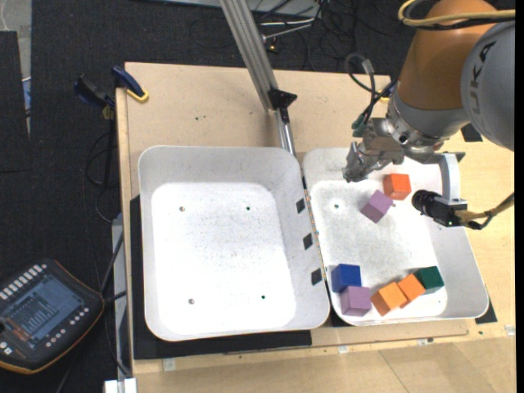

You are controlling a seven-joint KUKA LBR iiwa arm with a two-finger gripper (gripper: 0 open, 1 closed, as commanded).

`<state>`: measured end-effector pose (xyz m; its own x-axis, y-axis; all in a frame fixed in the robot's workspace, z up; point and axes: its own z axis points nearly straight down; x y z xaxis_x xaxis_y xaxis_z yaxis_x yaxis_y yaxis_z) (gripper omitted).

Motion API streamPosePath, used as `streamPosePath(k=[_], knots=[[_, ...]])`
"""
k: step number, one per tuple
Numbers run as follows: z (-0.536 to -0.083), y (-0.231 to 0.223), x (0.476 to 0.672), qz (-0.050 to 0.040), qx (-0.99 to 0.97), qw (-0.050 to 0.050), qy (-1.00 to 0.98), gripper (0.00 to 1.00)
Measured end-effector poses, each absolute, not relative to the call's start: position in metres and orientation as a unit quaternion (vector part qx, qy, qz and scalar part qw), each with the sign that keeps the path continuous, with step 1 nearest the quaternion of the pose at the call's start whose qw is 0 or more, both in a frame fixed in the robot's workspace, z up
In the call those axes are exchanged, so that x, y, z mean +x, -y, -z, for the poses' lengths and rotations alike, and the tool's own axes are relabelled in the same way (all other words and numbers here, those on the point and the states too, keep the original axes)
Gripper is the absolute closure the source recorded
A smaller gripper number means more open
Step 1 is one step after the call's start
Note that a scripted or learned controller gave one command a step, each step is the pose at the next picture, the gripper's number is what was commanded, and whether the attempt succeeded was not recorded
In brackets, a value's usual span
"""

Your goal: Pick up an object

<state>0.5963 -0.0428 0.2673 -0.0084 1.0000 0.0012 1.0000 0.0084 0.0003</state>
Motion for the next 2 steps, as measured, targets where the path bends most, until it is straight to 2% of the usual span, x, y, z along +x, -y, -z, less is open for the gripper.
streamPosePath(k=[1,2], knots=[[-0.249,-0.018,0.602,-0.0002,-0.704,0.002,0.71,1.0],[-0.232,-0.074,0.6,-0.0006,-0.704,0.002,0.71,1.0]])
